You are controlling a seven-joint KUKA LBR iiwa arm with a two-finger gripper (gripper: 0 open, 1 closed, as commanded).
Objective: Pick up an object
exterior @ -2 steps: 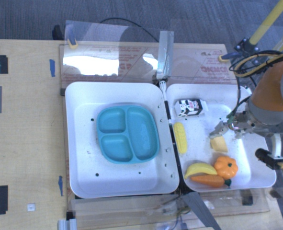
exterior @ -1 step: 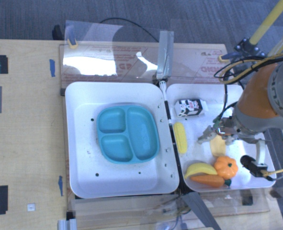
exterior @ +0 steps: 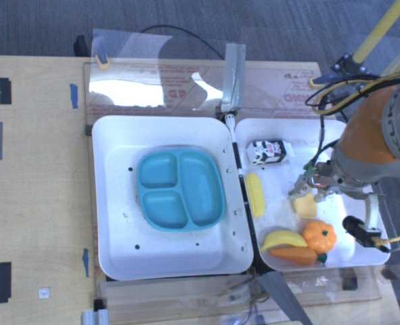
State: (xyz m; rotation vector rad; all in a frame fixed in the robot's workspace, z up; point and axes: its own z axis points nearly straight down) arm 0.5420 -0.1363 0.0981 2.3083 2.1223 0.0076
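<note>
The right bin (exterior: 281, 131) holds several toy foods. A black-and-white milk carton (exterior: 266, 152) lies at the back, and a corn cob (exterior: 255, 193) rests along the left wall. At the front sit a banana (exterior: 283, 238), a carrot (exterior: 296, 254) and an orange fruit (exterior: 319, 236). A pale yellow block (exterior: 306, 206) lies mid-bin. My gripper (exterior: 308, 189) hangs directly above the yellow block, very close to its top edge. The grey arm with its orange band (exterior: 365, 134) comes in from the right.
The left bin (exterior: 112, 181) carries a teal divided plate (exterior: 181, 189). A clear plastic sheet (exterior: 152, 73) and a metal post (exterior: 233, 76) stand behind the bins. Cables (exterior: 335, 87) loop near the arm at the right.
</note>
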